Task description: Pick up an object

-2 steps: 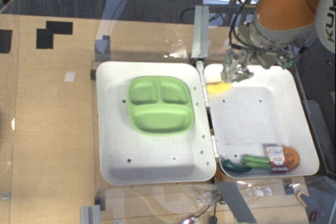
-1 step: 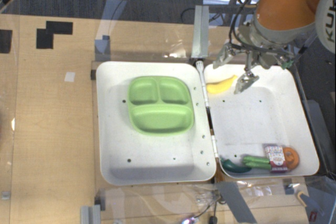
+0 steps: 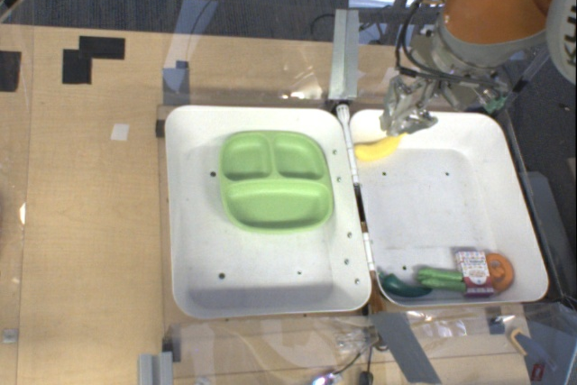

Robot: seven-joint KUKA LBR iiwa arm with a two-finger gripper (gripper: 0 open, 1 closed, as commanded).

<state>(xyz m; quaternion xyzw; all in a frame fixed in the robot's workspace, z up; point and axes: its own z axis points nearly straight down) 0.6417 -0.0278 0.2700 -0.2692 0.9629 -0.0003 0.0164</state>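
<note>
A yellow banana [image 3: 376,148] lies at the far left corner of the right bin [image 3: 451,194], against the divider. My gripper [image 3: 405,119] hangs just above and to the right of the banana, its metal fingers pointing down near the bin's back wall. Nothing shows between the fingers. Along the right bin's near edge lie a green vegetable-shaped toy [image 3: 439,278], a dark teal piece [image 3: 398,287], a small red-and-white packet [image 3: 471,267] and an orange ring [image 3: 499,271].
The left bin [image 3: 194,275] holds a green divided plate [image 3: 274,179]. A metal rail [image 3: 342,59] stands behind the bins' divider. Black marks lie on the wooden bench at far left.
</note>
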